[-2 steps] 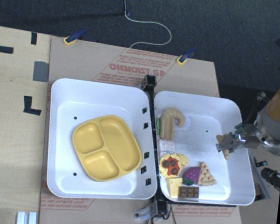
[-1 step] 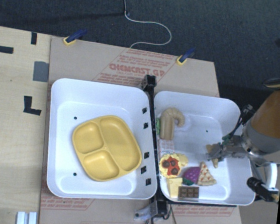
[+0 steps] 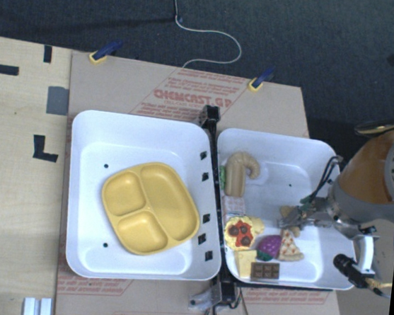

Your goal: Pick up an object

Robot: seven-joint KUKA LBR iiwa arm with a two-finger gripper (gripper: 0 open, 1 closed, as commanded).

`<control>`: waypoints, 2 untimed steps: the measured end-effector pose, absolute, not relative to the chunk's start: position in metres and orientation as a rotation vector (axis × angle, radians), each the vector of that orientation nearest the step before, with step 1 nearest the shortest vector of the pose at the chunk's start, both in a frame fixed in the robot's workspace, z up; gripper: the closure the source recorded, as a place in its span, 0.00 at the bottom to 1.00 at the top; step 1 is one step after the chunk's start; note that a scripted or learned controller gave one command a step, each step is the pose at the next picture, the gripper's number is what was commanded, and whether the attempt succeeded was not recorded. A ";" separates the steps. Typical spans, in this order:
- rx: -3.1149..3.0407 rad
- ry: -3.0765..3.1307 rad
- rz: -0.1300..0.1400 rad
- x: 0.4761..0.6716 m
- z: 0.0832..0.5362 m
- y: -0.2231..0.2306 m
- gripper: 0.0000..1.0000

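Camera view: grey two-finger gripper low in right white bin, at three o'clock from yellow round toy pizza, just above tan pizza slice. Finger spread: cannot tell. Reach step; next, descent and closing on one toy.

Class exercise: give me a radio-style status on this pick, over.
Gripper low in right bin, fingers unclear. Pizza slice beside it, not held. Purple toy crowds it.
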State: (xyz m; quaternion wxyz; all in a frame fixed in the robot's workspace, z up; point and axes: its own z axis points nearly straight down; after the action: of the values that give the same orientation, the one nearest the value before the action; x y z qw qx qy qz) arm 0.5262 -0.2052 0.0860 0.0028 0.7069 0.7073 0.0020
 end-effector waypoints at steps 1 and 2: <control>2.209 2.213 0.010 0.528 0.100 -0.206 1.00; 2.220 2.222 0.000 0.525 0.143 -0.208 1.00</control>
State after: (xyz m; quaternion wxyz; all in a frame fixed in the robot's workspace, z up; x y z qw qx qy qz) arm 0.5248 -0.2080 0.1426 0.0003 0.7069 0.7074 0.0001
